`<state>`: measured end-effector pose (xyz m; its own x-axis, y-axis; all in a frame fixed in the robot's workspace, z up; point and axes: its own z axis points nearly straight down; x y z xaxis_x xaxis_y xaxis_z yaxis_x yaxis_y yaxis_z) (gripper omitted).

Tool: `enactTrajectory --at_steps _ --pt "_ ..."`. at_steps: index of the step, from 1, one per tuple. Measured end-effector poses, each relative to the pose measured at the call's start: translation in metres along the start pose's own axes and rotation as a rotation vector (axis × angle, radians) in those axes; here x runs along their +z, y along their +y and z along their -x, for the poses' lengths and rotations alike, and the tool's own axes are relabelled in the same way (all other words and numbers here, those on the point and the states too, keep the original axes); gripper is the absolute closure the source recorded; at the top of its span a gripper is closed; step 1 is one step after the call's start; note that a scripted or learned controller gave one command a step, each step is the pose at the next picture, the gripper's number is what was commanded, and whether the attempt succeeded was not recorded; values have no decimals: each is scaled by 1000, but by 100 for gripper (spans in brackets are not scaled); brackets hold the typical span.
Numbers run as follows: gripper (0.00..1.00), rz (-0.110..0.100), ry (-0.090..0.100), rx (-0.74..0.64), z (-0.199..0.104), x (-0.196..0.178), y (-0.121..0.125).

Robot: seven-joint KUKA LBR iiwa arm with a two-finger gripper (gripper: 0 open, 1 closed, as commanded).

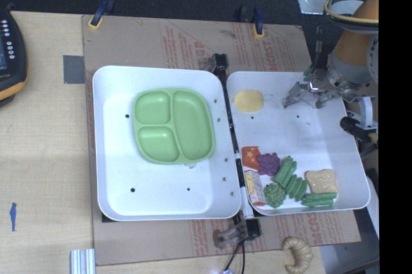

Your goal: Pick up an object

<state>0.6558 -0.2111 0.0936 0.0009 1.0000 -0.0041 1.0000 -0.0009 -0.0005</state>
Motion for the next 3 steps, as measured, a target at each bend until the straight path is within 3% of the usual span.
enactTrajectory --at_steps 1,2,3 --pt "0 -4 7 -5 -77 -79 -128" --pt "0 11 -3 -5 -17 -146 -53" --pt "0 -17 10 -7 -69 -35 -102"
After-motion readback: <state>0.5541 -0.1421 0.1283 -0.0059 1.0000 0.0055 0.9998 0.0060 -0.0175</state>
